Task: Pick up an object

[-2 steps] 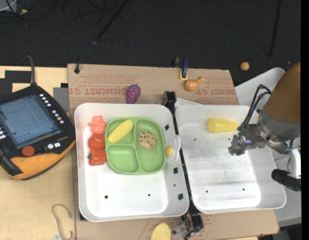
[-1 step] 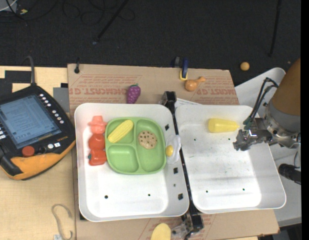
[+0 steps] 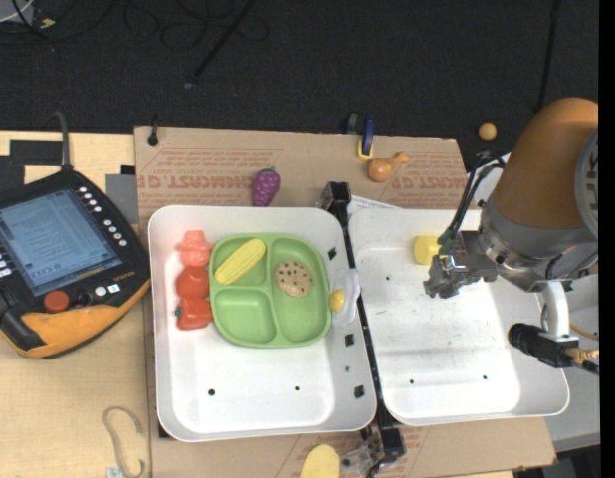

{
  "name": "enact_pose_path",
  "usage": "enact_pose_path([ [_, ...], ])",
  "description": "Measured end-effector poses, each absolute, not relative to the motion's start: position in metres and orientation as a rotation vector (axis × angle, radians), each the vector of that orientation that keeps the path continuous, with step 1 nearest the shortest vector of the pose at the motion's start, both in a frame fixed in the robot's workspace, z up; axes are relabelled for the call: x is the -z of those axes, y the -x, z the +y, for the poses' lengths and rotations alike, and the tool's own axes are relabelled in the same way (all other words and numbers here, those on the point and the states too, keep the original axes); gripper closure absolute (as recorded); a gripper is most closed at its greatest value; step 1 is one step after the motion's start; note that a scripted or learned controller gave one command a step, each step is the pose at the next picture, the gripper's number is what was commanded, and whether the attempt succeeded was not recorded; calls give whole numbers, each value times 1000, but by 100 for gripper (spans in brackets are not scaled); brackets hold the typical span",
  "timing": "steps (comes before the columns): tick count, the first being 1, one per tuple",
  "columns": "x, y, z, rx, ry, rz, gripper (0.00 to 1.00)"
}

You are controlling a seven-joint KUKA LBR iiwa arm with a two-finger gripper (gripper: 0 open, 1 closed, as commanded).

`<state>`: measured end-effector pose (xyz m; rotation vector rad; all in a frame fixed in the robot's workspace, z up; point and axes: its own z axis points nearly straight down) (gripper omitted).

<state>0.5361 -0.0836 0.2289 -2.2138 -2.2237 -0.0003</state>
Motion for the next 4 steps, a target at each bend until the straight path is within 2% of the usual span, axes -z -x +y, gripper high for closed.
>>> enact_pose_path([
  [2, -234, -549, -68, -2, 2218, -2222, 100],
  [3, -237, -541, -71, -2, 2219, -2220, 100],
  [4, -235, -549, -71, -1, 2216, -2224, 100],
])
